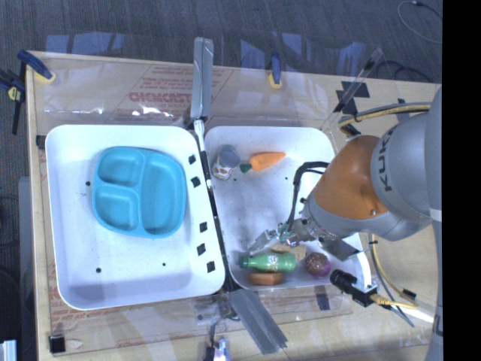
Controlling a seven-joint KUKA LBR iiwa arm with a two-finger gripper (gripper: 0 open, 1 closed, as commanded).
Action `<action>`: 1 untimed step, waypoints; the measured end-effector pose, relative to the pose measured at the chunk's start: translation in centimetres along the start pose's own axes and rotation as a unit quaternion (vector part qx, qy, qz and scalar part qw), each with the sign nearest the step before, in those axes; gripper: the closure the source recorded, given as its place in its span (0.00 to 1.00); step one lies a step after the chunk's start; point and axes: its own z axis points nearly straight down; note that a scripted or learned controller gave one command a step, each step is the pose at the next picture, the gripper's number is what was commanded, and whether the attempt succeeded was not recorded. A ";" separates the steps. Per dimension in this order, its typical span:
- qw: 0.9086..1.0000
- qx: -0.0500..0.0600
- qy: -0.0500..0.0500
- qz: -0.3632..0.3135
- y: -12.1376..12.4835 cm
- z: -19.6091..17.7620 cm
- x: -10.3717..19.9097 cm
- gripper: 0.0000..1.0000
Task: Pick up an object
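In the right bin (248, 201), my gripper (279, 237) hangs low near the front, just above a green bottle (269, 262) lying on its side. A brown bun-like piece (264, 278) sits in front of the bottle, and a dark purple round object (316, 262) lies to its right. At the back of the bin lie an orange carrot (264, 160) and a small grey and white object (224, 163). Nothing shows between the fingers.
The left bin (68, 269) holds a blue divided plate (140, 190). The grey arm with its orange band (353, 190) covers the right bin's right side. A metal divider strip (201, 77) runs between the bins at the back. Cables lie at the right.
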 end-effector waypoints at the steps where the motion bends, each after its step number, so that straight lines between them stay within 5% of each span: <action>1: 0.999 -0.001 -0.001 -0.049 6.3 -0.1 -4.2 0.00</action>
